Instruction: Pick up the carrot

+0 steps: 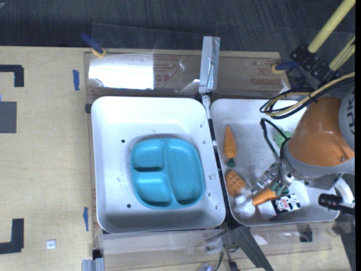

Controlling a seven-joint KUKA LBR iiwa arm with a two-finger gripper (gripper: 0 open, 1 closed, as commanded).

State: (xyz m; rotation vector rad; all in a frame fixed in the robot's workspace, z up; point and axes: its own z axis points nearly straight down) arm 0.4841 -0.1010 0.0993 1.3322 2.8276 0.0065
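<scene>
My pincer (269, 186) is low in the right bin (248, 114), closed on an orange carrot (264, 196) held at the bin's near side, beside a waffle piece (234, 182) and a white item (245, 208), with a second carrot (229, 142) lying apart and a blue divided tray (167, 171) in the left bin (113, 151).

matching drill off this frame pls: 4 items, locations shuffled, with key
Items:
1. blue divided plate
2. carrot
3. waffle piece
4. gripper

Locations:
A. right bin, near its left wall, upper part
B. left bin, centre
C. right bin, lower part, by a small orange item
D. right bin, just below the carrot

Pairs: 1-B, 2-A, 3-D, 4-C
</scene>
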